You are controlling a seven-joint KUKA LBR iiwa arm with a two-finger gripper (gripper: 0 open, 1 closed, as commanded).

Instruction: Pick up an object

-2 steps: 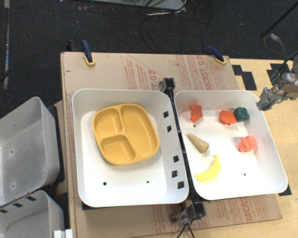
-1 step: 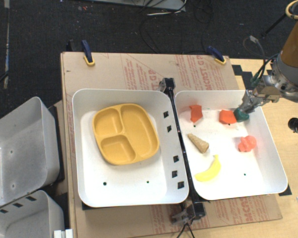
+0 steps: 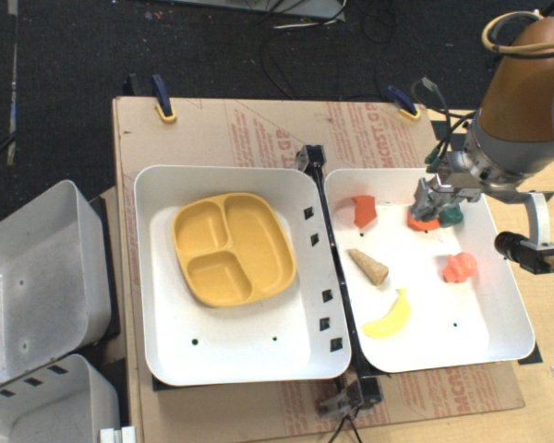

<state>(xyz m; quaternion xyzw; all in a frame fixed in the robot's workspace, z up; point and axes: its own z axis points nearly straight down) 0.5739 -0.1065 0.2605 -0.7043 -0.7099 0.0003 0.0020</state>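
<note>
We are seeing the gripper (image 3: 432, 207) sitting low in the upper right of the right bin (image 3: 512, 330), right over a small orange and green toy (image 3: 436, 217). We cannot tell if it is gripping the toy.

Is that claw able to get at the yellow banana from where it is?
Probably yes. The banana lies in the open in the right bin, nothing on top, and the claw hangs over that same bin.

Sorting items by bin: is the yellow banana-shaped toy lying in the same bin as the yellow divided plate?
No, the yellow banana-shaped toy lies in the right white bin, while the yellow divided plate sits in the left white bin.
</note>
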